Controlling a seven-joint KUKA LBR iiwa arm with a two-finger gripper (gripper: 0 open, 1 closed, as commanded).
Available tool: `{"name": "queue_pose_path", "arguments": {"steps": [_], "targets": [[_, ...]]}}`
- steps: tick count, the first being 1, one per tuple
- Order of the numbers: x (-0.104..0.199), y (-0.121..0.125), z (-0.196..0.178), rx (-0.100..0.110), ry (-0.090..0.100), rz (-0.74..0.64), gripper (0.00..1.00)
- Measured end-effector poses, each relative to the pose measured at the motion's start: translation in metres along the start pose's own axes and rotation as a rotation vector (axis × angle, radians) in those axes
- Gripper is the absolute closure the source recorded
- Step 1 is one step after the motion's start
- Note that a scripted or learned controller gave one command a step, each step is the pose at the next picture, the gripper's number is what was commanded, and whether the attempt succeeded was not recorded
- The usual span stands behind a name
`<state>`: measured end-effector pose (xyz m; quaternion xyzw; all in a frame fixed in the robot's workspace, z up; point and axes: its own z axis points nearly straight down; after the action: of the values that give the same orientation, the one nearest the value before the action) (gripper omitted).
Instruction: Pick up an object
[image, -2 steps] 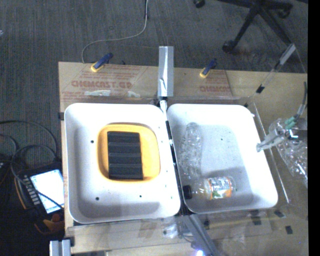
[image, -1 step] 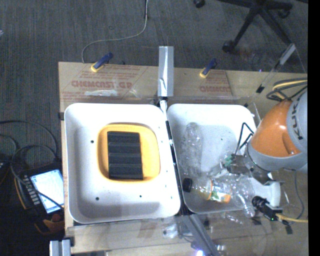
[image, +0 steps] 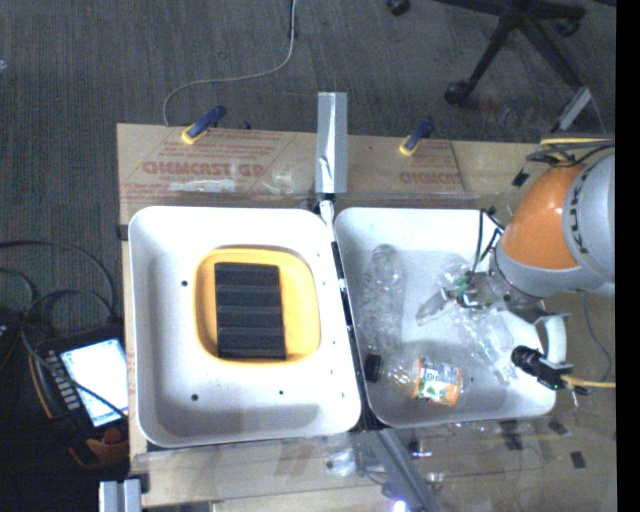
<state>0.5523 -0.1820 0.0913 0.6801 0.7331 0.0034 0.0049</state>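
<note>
Dark carpet surrounds a bench (image: 200, 165) that carries two shallow white bins side by side, with two blue-and-yellow clamps (image: 203, 123) along its far edge. Inside the left bin (image: 160, 400) sits a yellow tray (image: 305, 300) holding a black ridged block (image: 248, 310). Over the right bin (image: 400, 222) the arm (image: 560, 225) reaches in from the right, its orange band above the bin's right side. The gripper (image: 470, 290) hangs low over crumpled clear plastic (image: 455, 305) near the middle-right of that bin; whether its fingers are apart or closed on anything cannot be told, since the tips blur into the plastic. A clear plastic bottle (image: 415, 378) with an orange label and dark cap lies on its side near the bin's front wall, below and left of the gripper and apart from it. Another clear bottle (image: 384, 275) lies to the gripper's left, toward the divider between the bins
</note>
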Motion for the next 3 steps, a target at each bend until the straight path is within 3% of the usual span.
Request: {"name": "queue_pose_path", "arguments": {"steps": [1,2,3], "targets": [[-0.031,0.049,0.0,0.002,0.011,0.079,0.0],[0.006,0.057,0.0,0.01,0.001,0.103,0.0],[0.027,0.062,-0.013,0.015,0.001,0.234,0.0]]}}
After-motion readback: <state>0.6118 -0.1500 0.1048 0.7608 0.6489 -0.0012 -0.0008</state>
